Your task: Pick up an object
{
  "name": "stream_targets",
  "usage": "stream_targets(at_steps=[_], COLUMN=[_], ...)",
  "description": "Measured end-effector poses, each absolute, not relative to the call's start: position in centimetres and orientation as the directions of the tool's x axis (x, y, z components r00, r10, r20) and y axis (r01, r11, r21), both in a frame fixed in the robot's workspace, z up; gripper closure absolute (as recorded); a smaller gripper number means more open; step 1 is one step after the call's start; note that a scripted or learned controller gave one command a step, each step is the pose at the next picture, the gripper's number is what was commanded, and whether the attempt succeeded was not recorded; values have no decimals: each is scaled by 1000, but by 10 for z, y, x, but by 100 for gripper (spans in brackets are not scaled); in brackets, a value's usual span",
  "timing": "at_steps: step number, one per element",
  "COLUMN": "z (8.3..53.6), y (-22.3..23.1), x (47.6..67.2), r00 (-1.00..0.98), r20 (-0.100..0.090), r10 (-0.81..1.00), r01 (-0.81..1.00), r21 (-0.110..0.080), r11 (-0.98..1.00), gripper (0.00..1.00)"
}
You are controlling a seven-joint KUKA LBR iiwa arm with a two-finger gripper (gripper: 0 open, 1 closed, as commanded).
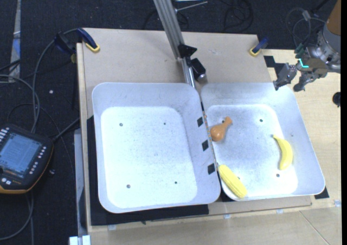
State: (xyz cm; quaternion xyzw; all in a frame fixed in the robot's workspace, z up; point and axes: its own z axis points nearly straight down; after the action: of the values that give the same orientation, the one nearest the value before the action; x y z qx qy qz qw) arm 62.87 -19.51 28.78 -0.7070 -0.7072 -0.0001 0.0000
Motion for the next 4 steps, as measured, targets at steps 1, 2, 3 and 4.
stream_targets(at_steps=[1, 2, 3, 4], z=[288, 228, 165, 108], y=[-195, -192, -191, -196], x=[629, 635, 638, 629], r00=[0, -1, -1, 0], r20=[0, 1, 1, 1], r10=[1000, 1000, 1000, 1000], r01=[1000, 1000, 1000, 1000], r21=[0, -5, -5, -5], r11=[0, 1, 1, 0], gripper=[0, 0, 0, 0])
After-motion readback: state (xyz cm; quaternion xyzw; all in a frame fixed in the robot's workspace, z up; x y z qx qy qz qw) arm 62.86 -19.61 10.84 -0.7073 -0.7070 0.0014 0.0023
